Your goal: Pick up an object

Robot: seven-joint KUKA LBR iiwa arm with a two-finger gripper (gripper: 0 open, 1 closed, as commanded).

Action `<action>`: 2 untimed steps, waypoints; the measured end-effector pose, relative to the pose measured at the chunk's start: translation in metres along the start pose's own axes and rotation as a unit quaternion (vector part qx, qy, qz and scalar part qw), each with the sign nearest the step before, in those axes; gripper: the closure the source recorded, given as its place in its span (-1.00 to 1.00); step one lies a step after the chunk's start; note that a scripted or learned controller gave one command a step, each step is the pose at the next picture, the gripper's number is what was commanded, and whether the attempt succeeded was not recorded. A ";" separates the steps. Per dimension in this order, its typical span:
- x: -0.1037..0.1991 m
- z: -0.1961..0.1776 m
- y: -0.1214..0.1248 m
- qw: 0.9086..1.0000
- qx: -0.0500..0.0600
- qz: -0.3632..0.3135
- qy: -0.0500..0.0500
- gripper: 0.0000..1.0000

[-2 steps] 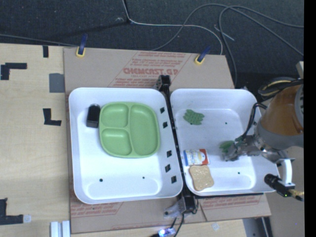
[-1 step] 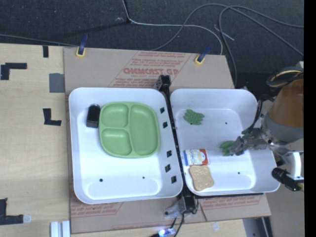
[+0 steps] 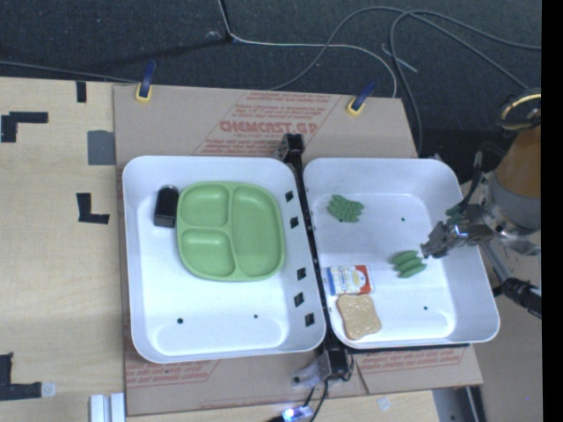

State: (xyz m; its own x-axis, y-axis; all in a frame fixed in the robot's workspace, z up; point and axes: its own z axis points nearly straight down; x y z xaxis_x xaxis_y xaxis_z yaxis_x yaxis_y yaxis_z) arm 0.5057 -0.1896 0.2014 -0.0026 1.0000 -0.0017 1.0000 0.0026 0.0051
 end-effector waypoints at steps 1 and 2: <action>0.000 -0.007 0.001 1.000 0.002 0.001 0.001 1.00; 0.056 -0.004 0.023 1.000 0.003 -0.002 0.001 1.00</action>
State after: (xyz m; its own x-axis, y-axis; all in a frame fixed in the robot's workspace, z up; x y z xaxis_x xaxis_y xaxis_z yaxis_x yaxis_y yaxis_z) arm 0.5287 -0.1334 0.2054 -0.0070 1.0000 0.0012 1.0000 0.0070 -0.0004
